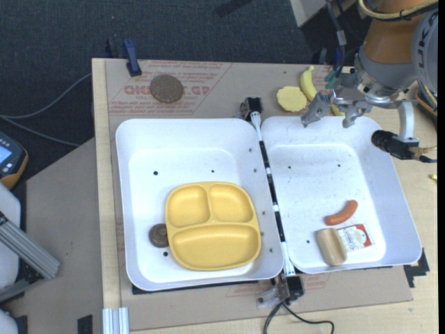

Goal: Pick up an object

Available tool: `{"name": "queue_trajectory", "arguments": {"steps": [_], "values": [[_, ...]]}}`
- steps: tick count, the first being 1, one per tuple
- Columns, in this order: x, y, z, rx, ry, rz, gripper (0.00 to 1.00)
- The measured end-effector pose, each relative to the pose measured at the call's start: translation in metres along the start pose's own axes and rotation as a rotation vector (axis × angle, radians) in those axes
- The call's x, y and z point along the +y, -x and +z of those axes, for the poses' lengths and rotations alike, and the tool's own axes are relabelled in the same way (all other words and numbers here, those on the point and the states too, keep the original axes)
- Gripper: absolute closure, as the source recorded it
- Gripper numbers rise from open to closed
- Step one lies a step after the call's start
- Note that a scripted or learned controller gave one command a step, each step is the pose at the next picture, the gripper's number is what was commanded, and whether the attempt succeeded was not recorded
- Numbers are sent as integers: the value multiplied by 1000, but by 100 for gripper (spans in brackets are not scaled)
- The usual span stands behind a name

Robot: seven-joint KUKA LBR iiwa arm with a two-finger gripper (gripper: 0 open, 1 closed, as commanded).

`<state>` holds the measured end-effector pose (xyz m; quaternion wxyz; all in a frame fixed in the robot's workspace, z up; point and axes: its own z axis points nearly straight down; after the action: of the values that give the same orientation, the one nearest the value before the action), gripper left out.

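Bins sit side by side on the tabletop [104, 186], so the arm can reach into both. The left bin [132, 186] holds a yellow tray [212, 225] with three parts, and a brown disc [159, 236] lies just beside it. The right bin [389, 186] holds a sausage [341, 213], a bun [331, 246] and a small packet [357, 238]. These three lie close together near the front of that bin. They look like good things to pick up.

The gripper [331, 113] hangs over the back edge of the right bin. Its fingers [311, 114] are spread apart, with nothing between them. It is well apart from the sausage and the bun, so I think the pick has not yet begun.

Behind the bins lie a banana [308, 82], a yellow lump [291, 99] and another disc [166, 88], out on the board.
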<state>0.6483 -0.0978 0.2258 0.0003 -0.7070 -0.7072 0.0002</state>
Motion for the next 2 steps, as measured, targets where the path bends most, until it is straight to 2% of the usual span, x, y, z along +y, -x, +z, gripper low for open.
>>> {"name": "queue_trajectory", "arguments": {"steps": [1,2], "values": [[-27,59,74,0,-9,6,0],[-117,82,135,3,-13,7,0]]}}
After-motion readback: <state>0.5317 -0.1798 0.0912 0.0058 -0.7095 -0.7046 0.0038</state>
